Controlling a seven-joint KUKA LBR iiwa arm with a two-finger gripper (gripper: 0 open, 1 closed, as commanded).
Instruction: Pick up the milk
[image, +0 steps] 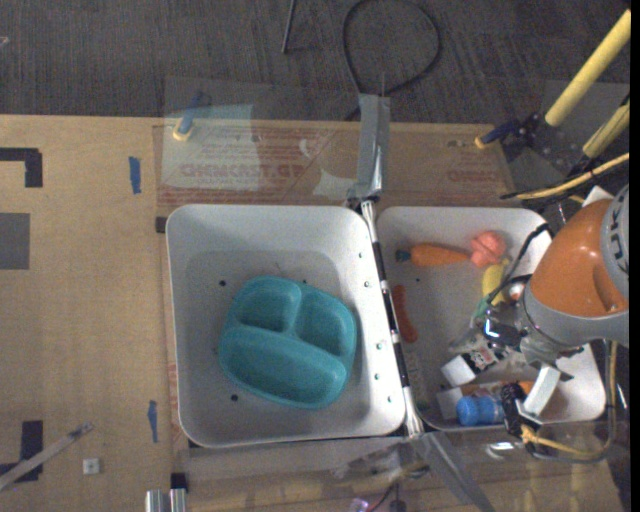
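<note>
Milk (472, 365) tilted, long axis from lower left to upper right, beneath gripper (503, 345), grip unclear.

2 white bins sit side by side on a brown bench (80, 330). The left bin (190, 300) holds a teal plate (288, 342) with 3 compartments, lying slightly askew near the bin's middle. In the right bin (440, 225), a carrot (435, 256) lies along the far side, with a pink toy (489, 244) just beside its tip and a yellow piece (494, 277) below that. A thin orange stick (403, 312) lies by the left wall. A blue bottle (478, 409) rests at the near edge.
</note>
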